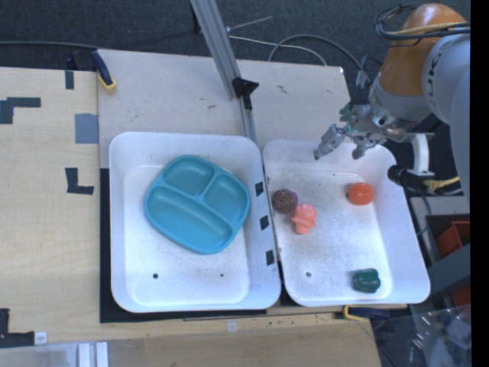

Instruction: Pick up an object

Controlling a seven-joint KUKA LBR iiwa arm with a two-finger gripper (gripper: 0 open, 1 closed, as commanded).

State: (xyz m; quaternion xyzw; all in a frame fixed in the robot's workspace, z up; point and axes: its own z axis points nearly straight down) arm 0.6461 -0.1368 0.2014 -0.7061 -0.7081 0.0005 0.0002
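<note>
In the right bin (405, 228) lie several small objects: a dark purple ball (285, 199), a pink piece (303, 219) just beside it, an orange-red ball (360, 193) and a dark green piece (366, 280) near the front corner. My gripper (338, 148) hangs over the far edge of that bin, fingers spread apart and pointing down, nothing between them. It is well clear of the orange-red ball, which lies in front of it.
The left bin (126, 228) holds a teal divided plate (198, 202). A slanted metal pole (218, 33) rises behind the bins. Cables (306, 48) lie on the bench at the back. The arm's orange band (416, 33) is at the upper right.
</note>
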